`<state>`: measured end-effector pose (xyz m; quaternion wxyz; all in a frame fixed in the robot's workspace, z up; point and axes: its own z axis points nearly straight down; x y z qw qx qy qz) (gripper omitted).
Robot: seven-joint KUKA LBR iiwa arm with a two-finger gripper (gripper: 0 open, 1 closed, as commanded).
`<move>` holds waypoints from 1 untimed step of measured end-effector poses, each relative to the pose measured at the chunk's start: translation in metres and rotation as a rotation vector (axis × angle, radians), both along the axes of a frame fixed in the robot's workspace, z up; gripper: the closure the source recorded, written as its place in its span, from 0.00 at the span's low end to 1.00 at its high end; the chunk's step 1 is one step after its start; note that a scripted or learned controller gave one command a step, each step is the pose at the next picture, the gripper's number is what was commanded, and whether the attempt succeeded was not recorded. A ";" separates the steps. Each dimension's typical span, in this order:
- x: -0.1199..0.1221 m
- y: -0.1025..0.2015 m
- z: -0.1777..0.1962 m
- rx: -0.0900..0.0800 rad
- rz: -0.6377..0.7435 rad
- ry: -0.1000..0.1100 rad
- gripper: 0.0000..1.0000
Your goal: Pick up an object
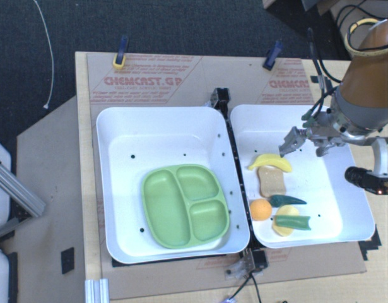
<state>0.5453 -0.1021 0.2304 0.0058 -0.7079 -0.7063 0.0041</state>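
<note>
Objects for picking lie clustered in the right bin, at the lower right of the frame: a yellow banana, a tan slice of bread just below it, an orange ball, a dark green pepper, and a yellow-and-green piece. The gripper hangs above the bin's upper part, up and right of the banana, holding nothing; how wide it stands I cannot tell. A green divided plate sits in the left bin.
</note>
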 end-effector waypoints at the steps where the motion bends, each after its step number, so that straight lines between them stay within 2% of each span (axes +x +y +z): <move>1: 0.002 0.000 0.006 -0.001 0.002 -0.012 0.00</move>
